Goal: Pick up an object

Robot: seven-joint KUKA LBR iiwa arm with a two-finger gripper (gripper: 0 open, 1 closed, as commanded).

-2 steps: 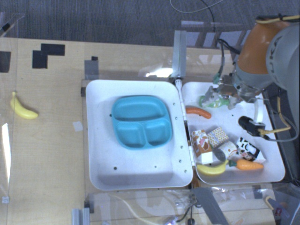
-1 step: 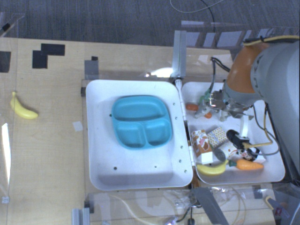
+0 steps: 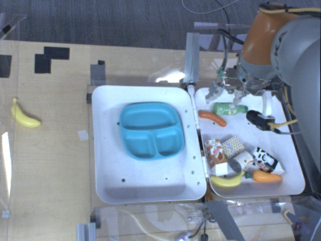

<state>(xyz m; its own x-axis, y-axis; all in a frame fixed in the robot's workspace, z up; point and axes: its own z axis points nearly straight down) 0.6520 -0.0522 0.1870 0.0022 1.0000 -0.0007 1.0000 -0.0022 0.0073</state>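
Jaws are seen parted above the far left part of the right bin [image 3: 297, 181], with nothing caught between them. The gripper [image 3: 222, 100] is carried by the grey arm, which is reached in from the right, its orange band being seen at the far right. A green bottle [image 3: 223, 109] is laid on its side on the floor of that bin, directly under the gripper; one fingertip is seen over the bottle's right half, while the other is spread out to the left. Whether the bottle is touched cannot be told.

Just near of the bottle and slightly to the left, an orange-red sausage [image 3: 212, 118] is laid at a slant. Further toward the near side, a brown patterned box [image 3: 214, 152] and a smaller checked box [image 3: 233, 145] are set side by side, close to the bin's left wall. A grey and white cup [image 3: 242, 160] is tipped over beside them, and a black-and-white packet [image 3: 265, 159] is found to its right. Along the near edge, a yellow banana [image 3: 225, 181] and an orange carrot [image 3: 266, 176] are laid end to end.

The left bin [image 3: 105, 134] is occupied by a blue divided tray [image 3: 150, 129], placed near its middle. On the wooden bench, well to the left of both bins, a second banana [image 3: 24, 117] is laid, and black tiles [image 3: 50, 58] are seen at the far left.
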